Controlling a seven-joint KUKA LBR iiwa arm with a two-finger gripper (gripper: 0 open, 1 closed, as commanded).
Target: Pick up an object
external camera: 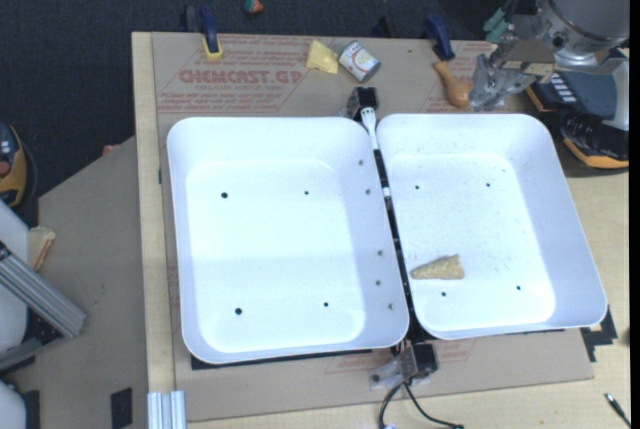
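Tan scrap [438, 268] is lying in rt bin [560, 207]; gripper [492, 89] is hovering past bin's far rim, finger state unclear.

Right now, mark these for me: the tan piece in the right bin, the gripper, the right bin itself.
tan piece [438, 268], camera view, middle of its flat top.
gripper [489, 89], camera view, tip end, behind the bin's far rim.
right bin [585, 262], camera view, right-hand wall.
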